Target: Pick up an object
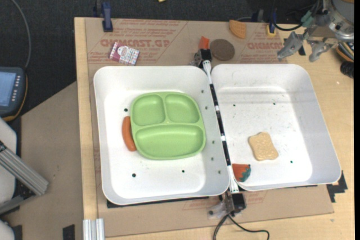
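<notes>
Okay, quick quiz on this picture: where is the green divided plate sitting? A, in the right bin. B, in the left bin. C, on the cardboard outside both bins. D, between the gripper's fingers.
B: the green divided plate lies flat inside the left bin, with an orange sausage-shaped piece along its left edge, while the right bin holds a tan bread-like slice.

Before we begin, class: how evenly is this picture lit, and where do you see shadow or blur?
Camera view: even, soft light on both bins; a faint shadow rings the green plate; the toast looks sharp; the gripper at the top right is slightly blurred.
</notes>
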Robot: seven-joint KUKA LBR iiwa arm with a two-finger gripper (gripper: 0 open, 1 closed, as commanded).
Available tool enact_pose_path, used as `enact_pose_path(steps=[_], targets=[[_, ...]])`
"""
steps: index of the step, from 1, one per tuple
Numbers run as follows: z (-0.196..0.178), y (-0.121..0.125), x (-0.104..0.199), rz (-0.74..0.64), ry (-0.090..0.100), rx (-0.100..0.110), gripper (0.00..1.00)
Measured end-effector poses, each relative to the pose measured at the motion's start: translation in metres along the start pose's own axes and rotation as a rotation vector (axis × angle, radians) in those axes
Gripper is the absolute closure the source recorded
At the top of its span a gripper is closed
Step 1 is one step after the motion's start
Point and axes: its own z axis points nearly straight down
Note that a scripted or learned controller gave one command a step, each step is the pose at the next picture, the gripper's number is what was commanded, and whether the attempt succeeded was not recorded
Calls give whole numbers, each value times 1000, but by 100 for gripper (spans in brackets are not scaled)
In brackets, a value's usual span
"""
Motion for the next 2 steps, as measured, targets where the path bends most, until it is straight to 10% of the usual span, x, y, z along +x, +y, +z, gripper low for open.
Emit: enact_pose_path(steps=[1,2], targets=[[83,-39,-18,4,2,9,0],[137,-86,74,-6,6,9,0]])
